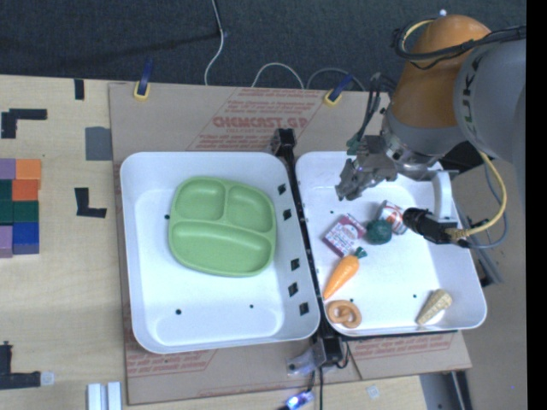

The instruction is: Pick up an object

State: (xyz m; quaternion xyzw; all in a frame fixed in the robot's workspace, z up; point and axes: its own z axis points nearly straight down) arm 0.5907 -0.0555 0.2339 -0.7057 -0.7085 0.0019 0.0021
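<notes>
Over the far left part of the right bin (402,313), the gripper (351,186) hangs at the end of the arm (436,67), which reaches in from the right side. The orange band sits high at the bin's far right corner, and the grey wrist below it slants down and to the left, so the gripper points toward the bin's left wall. Its tip is above bare white floor, close to the far left corner. Whether the gripper is open or closed cannot be told from this angle, and no object can be made out in its grip.

All the loose objects lie in that same bin. A pink packet (344,233) rests nearest the gripper, just toward the near side of it and close to the left wall. Beside the packet, toward the middle of the bin, sits a small green and red item (384,225). A carrot (343,274) lies tilted along the left wall, its leafy end just beside the packet. A brown pretzel (344,313) sits in the near left corner, and a pale, cob-like piece (434,307) lies at the near right corner.

The left bin (214,319) holds a green divided plate (224,227), lying flat toward its far side.
</notes>
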